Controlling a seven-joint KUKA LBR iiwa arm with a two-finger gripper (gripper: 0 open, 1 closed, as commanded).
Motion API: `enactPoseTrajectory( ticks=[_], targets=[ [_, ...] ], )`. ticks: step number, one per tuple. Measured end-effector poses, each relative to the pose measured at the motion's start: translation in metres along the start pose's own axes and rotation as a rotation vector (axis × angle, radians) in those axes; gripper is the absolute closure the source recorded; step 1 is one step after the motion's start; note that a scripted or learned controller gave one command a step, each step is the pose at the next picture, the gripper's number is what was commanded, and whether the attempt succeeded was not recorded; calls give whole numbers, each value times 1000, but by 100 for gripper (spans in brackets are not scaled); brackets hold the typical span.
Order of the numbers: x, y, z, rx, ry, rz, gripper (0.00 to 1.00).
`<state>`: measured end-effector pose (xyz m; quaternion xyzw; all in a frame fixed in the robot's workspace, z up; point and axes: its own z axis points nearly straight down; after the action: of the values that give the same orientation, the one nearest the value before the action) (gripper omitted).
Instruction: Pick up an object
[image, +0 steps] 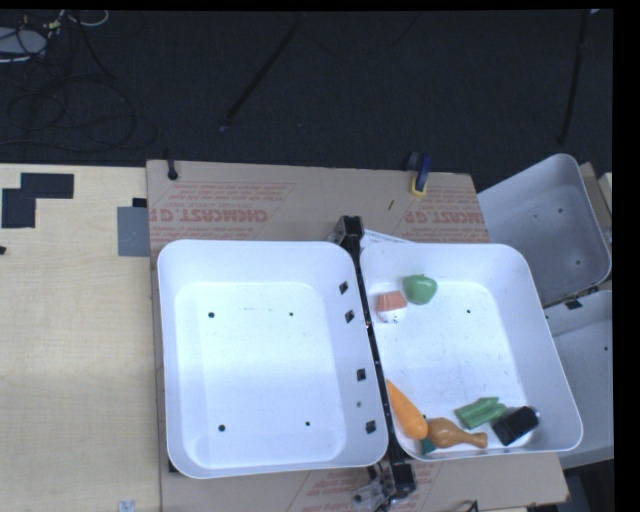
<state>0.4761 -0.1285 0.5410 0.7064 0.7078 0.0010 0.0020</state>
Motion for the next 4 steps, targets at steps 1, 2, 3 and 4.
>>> enactPoseTrajectory(
  ticks=[1,2,3,4],
  targets=[
    [-15,0,34,10,2,3,100],
    [-5,0,2,3,1,1,100],
    [-30,-1,75,14,3,4,100],
    [-1,0,10,0,0,-1,100]
  ],
)
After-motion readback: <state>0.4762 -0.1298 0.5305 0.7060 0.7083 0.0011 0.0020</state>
